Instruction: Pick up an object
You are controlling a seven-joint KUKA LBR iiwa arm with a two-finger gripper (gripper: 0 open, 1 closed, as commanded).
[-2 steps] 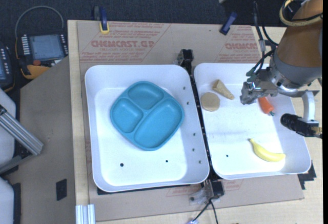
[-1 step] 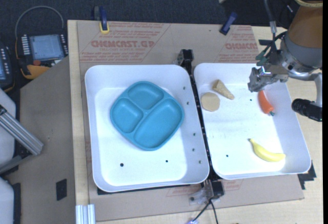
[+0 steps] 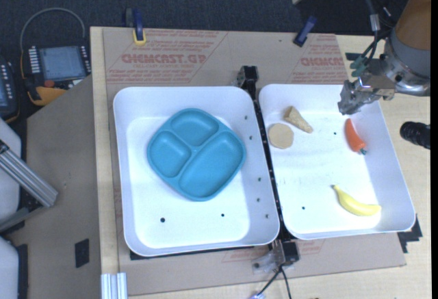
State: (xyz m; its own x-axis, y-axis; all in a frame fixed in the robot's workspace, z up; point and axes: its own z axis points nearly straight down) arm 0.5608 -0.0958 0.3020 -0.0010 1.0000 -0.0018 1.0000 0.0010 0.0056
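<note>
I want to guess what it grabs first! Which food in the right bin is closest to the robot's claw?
The orange carrot. It lies just below the gripper, by the bin's right wall. The banana, round cookie and tan wedge all sit farther away.

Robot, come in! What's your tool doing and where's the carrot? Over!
Tool above right bin, near its back right corner, nothing visibly gripped. Carrot just below it. Nothing between them.
</note>
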